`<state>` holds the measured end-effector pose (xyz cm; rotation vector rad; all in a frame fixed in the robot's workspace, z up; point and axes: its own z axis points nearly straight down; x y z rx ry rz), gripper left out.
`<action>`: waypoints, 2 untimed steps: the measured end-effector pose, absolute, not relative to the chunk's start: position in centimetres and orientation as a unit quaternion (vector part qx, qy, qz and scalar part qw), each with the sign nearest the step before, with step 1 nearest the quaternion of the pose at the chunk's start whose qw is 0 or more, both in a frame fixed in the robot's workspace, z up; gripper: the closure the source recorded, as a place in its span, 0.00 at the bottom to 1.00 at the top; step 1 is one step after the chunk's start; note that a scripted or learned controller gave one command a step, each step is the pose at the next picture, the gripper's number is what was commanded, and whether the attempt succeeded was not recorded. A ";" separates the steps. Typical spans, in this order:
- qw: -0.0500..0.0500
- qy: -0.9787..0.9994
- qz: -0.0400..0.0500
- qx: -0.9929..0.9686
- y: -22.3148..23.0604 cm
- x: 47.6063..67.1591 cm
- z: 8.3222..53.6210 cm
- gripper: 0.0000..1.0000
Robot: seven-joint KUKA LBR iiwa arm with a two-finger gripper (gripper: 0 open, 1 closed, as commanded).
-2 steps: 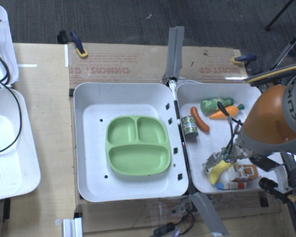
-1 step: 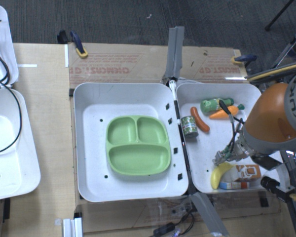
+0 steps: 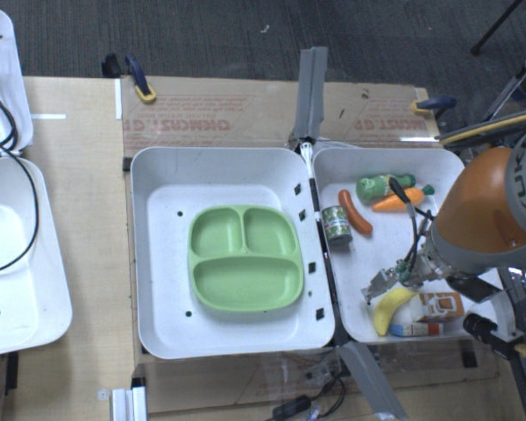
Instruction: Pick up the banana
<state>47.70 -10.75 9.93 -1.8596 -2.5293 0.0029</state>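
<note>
The yellow banana (image 3: 390, 310) lies in the right bin (image 3: 355, 323), near its front edge and tilted, with its lower tip toward the front. My gripper (image 3: 381, 283) hangs low over the banana's upper end, at or just above it. The arm's orange band (image 3: 482, 209) and grey wrist come in from the right and hide part of the bin behind the gripper. I see nothing lifted off the bin floor.
Right of the banana lie a small orange and white box (image 3: 441, 305) and a white tube (image 3: 416, 329). Farther back are a green can (image 3: 336, 224), a red sausage (image 3: 356, 213), a carrot (image 3: 393, 203) and a green vegetable (image 3: 374, 187). The left bin (image 3: 158, 235) holds a green divided plate (image 3: 245, 259).
</note>
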 end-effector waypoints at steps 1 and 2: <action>0.000 -0.706 0.001 -0.708 -8.5 47.8 19.1 0.00; 0.000 -0.769 0.001 -0.640 -9.9 48.4 25.2 0.00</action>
